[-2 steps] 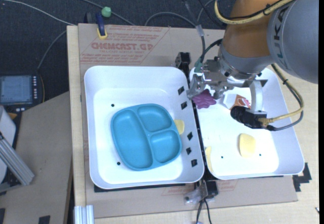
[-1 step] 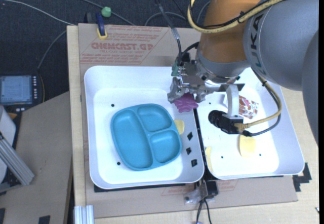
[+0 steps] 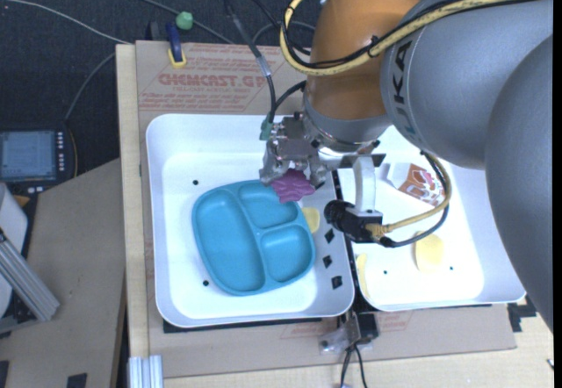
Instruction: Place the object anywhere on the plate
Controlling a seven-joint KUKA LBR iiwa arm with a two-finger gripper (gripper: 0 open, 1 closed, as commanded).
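Two white bins sit side by side on the counter, and my fingers (image 3: 290, 168) hang over the left bin (image 3: 167, 202), just above the upper right corner of the blue plate (image 3: 253, 237). A crumpled purple object (image 3: 292, 188) shows directly under my tips, pinched narrowly between them as far as this slanted view lets me judge; I cannot tell for sure whether it hangs clear or already rests on the plate's rim.

What matters for the coming move is how the purple object lies against the plate. It sits right at the plate's upper right edge, overlapping the rim where the top compartment meets the right one. Most of the plate spreads down and to the left of my fingers, so the safe direction is inward along that diagonal, toward the large left compartment. Releasing here looks risky to me: the object could tip off the rim onto the white floor of the bin, near the small yellow piece (image 3: 311, 219) lying just beside the plate's right edge.

In the right bin (image 3: 457, 290) lie a pale yellow disc (image 3: 428, 251) and a red-and-white packet (image 3: 420, 183), well apart from my work.
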